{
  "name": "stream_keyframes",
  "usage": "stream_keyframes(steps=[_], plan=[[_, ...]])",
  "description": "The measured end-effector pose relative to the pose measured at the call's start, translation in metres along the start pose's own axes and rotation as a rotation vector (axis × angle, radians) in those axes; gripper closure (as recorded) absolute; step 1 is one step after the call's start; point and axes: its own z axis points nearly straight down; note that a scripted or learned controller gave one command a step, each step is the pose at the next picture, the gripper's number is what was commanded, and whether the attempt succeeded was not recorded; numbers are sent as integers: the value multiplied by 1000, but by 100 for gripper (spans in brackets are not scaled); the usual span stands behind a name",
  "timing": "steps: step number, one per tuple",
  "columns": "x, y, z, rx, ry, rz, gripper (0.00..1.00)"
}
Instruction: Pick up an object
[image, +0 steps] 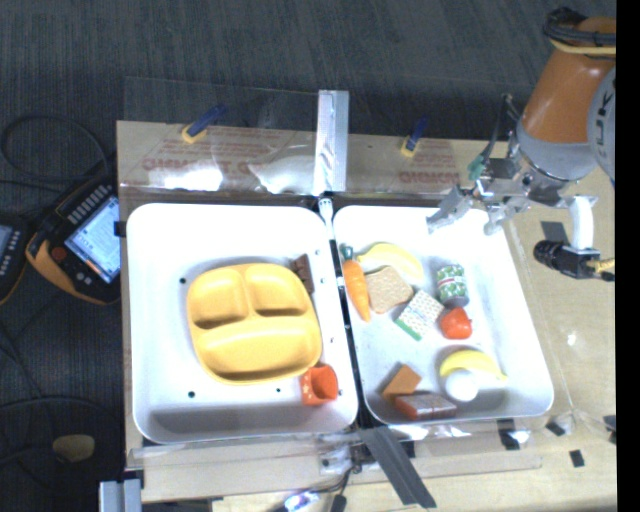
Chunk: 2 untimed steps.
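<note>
camera view | jaws (472, 208) spread open, holding nothing, above right bin (530, 330) far rim | target: carrot (357, 289) at that bin's left wall, beside bread slice (388, 290) | long axis runs far-to-near, green top far, tip near | likely light, rigid, smooth; grip mid-body across the axis

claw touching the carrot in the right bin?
Apart. The camera view shows the claw at the right bin's far rim, while the carrot lies by the divider, with bare white floor between them.
</note>
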Motion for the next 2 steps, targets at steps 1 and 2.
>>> stream_keyframes(steps=[1,2], plan=[[-5,-5,128,-33,-7,122,0],[-46,-58,162,-12,-6,75,0]])
